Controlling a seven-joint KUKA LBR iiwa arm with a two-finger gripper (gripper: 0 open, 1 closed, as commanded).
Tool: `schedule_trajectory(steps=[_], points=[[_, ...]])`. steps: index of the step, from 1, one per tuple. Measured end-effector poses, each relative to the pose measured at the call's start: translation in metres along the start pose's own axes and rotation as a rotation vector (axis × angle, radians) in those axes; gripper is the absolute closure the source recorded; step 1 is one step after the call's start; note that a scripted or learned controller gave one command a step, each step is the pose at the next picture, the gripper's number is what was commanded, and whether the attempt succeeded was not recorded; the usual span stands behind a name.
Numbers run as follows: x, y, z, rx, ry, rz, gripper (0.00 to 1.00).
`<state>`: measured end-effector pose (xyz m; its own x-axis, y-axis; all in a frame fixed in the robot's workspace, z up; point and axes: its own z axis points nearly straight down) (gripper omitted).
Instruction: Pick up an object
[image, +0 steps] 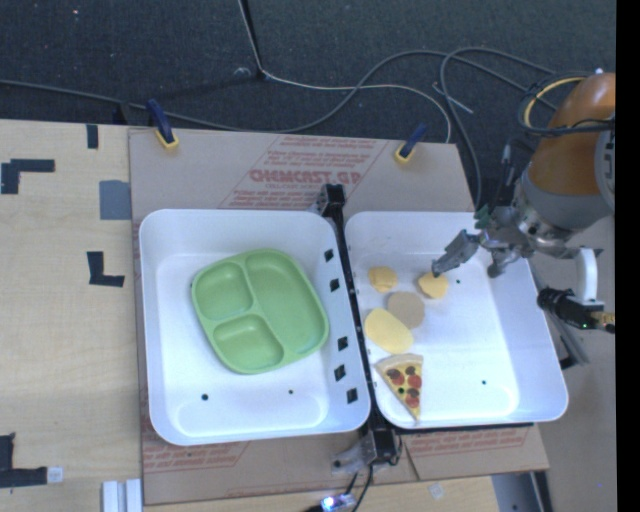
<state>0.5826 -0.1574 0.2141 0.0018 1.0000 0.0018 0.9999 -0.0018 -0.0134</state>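
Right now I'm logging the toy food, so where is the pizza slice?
The pizza slice lies in the right bin, near its front-left corner, just below the large yellow piece and beside the divider between the bins.

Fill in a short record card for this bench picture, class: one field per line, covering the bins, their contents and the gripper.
left bin: holds a green divided tray
right bin: holds five toy foods
foods: pizza slice, large yellow piece, tan round piece, small yellow piece, small yellow piece by the gripper
gripper: over the right bin, upper right, one finger reaching toward that last piece
held object: none seen between its fingers
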Motion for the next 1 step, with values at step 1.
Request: schedule_trajectory(steps=[1], points=[[0.0002, 0.0027, -0.0066, -0.012, -0.002, -0.003, 0.0]])
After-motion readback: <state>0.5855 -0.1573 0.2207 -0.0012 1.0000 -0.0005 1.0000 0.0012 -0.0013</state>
